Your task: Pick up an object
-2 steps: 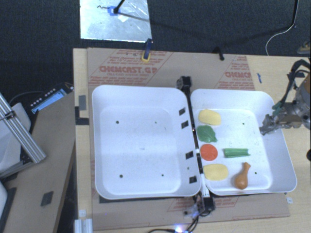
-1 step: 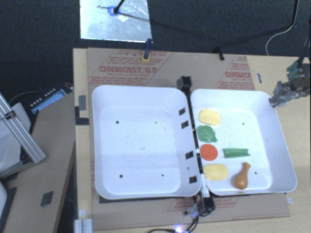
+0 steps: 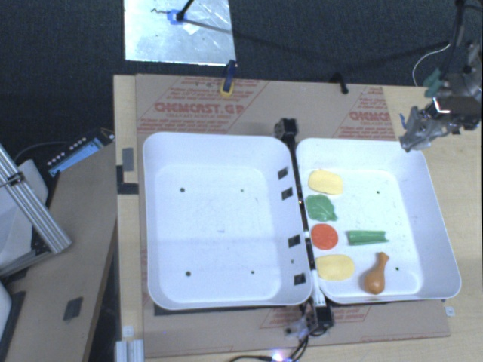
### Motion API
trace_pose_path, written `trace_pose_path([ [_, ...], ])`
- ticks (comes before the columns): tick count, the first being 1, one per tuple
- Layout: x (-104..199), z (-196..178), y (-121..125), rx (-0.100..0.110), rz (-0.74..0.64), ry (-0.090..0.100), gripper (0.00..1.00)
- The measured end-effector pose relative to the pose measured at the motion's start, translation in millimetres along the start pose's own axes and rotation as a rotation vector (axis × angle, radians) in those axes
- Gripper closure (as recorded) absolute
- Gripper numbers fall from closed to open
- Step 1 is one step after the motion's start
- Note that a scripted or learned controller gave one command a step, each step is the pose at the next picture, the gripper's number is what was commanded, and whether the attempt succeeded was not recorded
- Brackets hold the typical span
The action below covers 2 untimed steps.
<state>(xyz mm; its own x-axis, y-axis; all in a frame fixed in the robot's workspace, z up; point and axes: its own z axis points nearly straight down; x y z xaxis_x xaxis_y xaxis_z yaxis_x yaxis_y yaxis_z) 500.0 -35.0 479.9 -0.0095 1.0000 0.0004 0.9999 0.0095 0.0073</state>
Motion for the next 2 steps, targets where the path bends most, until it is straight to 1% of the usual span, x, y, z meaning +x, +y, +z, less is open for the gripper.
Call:
trace_pose_path([
  [1,50,-39,6,0.001,0.0,0.001,1.0],
  [2,82,-56,25,0.002,0.002,0.001,1.0],
])
